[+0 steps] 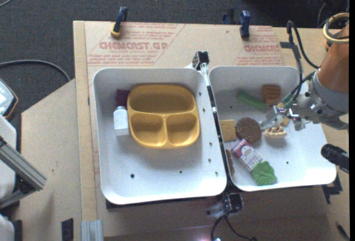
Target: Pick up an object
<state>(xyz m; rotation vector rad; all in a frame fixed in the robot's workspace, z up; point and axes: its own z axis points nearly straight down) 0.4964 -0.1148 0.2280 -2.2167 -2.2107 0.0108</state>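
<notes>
Gleaming metal gripper [275,118] above round brown cookie [248,129]

Yellow divided tray [163,115] mid left bin [105,167], gripper [275,118] low over right bin's [310,173] scattered toy food.

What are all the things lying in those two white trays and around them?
Bins: two, white, side by side on the bench.
Divided tray: one, yellow, left bin.
Small bottle: one, white, left of the tray.
Dark item: one, purplish, behind the bottle.
Round cookie: one, brown, right bin.
Cracker: one, tan, beside the cookie.
Leafy toy: one, green, right bin's front.
Packet: one, pink.
Green stick: one.
Clamps: two, bench's far edge.
Gripper: one, metal, over the right bin.
</notes>
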